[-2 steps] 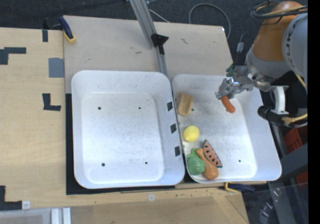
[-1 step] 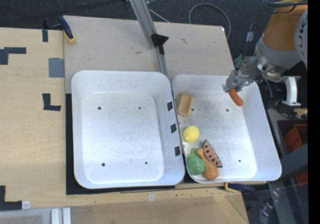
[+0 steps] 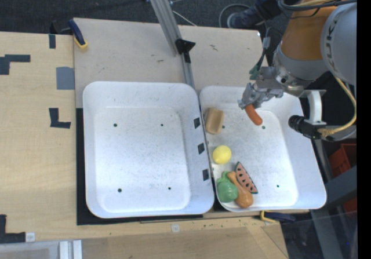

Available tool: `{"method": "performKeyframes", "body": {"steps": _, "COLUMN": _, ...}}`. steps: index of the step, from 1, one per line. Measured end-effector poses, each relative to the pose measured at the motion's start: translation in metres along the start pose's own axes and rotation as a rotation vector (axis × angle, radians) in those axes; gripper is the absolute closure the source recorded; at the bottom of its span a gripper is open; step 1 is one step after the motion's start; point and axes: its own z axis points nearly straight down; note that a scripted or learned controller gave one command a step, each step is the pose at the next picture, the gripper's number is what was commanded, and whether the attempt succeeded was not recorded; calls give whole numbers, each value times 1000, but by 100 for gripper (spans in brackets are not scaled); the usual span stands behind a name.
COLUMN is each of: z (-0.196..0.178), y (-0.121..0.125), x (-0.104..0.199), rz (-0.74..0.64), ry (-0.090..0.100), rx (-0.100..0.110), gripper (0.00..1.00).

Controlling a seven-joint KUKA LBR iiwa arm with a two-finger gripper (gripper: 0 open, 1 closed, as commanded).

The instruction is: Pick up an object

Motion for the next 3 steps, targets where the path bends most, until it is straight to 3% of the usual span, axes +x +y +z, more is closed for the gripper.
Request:
{"method": "performKeyframes", "body": {"steps": 2, "z": 4, "y": -21, "x": 108, "rz": 0, "ry": -1, "rx": 2, "gripper": 100}}
{"method": "performKeyframes", "body": {"steps": 3, "z": 0, "y": -20, "x": 163, "rz": -1, "ry": 0, "rx": 0, "gripper": 100}}
